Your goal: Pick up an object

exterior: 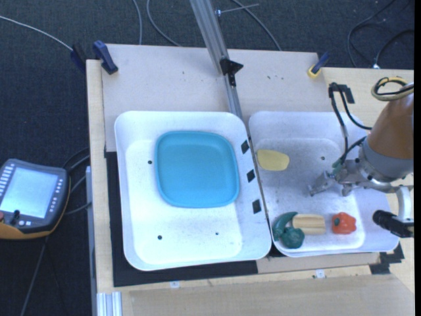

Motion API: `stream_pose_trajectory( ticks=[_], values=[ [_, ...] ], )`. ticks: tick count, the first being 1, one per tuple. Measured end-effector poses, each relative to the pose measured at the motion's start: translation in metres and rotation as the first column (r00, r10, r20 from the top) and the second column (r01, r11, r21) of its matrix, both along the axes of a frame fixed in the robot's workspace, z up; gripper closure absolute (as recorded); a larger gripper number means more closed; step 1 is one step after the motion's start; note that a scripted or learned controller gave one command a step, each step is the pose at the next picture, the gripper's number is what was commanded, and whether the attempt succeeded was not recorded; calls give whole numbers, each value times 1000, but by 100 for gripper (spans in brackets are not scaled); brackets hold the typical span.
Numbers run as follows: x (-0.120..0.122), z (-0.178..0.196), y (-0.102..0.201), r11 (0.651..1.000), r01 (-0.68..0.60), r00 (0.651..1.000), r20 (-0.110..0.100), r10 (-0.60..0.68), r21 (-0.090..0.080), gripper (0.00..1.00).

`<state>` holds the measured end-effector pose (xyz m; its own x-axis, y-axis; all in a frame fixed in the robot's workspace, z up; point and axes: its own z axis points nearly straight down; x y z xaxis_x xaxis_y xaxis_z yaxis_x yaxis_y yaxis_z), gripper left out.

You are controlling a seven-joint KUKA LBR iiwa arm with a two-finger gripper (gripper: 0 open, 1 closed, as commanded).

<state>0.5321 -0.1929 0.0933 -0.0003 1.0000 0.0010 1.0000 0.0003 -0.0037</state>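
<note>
My gripper (320, 184) hangs low over the middle of the right bin (296, 131), pointing left, with nothing visibly in it. A yellow flat piece (272, 160) lies to its upper left, near the bin's left wall. Along the bin's front edge lie a green toy (287, 230), a tan wooden block (308, 224) touching it, and a red pepper-like toy (343, 223). The red toy sits just below the gripper's body. The grey arm with its orange band (395, 133) comes in from the right.
The left bin (135, 176) holds a square blue plate (196, 168). A metal pole (212, 28) slants down between the bins. Black cables (342, 114) hang by the arm. A teach pendant (29, 195) lies off the bench at left.
</note>
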Motion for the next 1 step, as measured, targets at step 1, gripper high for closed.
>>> stream_pose_trajectory(
  ticks=[1],
  values=[
    [1, 13, 0, 1000, 0, 1000, 5, 0, -1, 100]
  ],
)
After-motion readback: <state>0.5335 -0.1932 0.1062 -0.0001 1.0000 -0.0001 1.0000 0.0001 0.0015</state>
